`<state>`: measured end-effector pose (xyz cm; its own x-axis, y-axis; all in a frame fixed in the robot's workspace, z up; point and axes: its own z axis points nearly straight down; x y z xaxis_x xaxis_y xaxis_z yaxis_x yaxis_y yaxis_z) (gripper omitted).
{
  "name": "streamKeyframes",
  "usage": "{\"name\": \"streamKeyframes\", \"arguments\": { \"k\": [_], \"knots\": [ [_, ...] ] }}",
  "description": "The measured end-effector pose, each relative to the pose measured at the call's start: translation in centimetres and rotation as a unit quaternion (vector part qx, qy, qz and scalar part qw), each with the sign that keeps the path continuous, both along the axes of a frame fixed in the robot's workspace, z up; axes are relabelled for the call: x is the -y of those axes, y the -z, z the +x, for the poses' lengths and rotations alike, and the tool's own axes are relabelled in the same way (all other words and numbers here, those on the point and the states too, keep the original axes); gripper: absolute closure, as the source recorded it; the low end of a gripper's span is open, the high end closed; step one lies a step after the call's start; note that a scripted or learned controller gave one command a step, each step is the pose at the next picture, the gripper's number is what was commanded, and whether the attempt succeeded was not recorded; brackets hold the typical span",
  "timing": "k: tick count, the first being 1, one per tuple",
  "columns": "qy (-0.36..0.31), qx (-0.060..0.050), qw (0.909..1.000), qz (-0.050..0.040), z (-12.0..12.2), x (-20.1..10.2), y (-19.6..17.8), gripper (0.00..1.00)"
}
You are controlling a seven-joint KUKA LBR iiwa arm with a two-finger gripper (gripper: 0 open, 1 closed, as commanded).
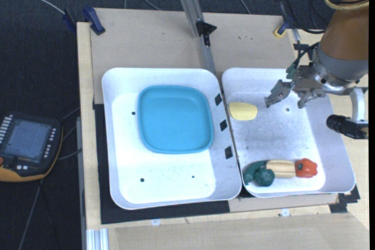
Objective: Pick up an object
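On the bench (158,26), the claw (288,96) is hanging wide open and holding nothing above the right bin (337,143), so it is risking closing beside the yellow lump (242,111) and missing it

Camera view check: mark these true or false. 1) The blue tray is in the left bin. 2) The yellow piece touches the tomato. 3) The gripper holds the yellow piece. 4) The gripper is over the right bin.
1) True: the blue tray lies in the left bin.
2) False: the yellow piece lies apart from the tomato.
3) False: the gripper is open with nothing between its fingers.
4) True: it is over the right bin.
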<state>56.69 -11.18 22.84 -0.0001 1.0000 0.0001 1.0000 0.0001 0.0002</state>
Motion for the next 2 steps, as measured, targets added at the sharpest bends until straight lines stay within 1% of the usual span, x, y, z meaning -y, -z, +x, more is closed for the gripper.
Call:
{"name": "streamKeyframes", "arguments": {
  "k": [2],
  "knots": [
    [0.000, -0.002, 1.0000, 0.0002, 0.2, -0.5, 8.5, 0.00]
  ]
}}
